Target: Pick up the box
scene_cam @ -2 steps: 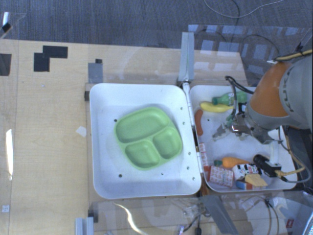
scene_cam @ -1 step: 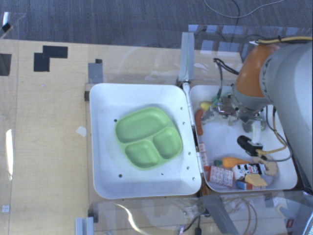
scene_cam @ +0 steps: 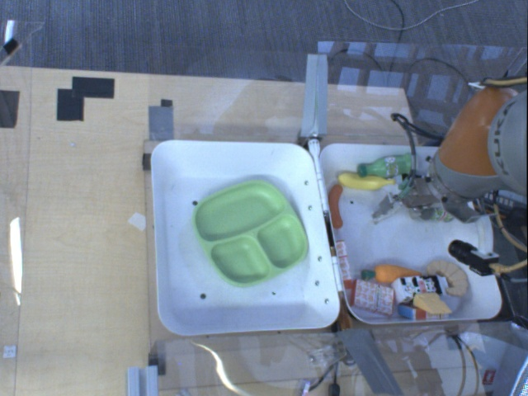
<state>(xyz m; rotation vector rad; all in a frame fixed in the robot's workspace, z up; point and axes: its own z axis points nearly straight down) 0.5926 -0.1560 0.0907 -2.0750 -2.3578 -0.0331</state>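
Lying near bin's front wall: box [scene_cam: 374, 297].

The arm [scene_cam: 487, 143] is cut off by the right edge of the view, and its wrist covers the right bin's [scene_cam: 356, 221] far right corner. The gripper [scene_cam: 394, 207] is too small and cluttered to read. The green bottle [scene_cam: 385, 167] is partly hidden behind it

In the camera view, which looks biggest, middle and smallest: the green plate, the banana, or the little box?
1. Green plate, by far the biggest.
2. Banana and box look much alike in size; the banana is longer and thinner, the box squarer, so I won't rank those two.
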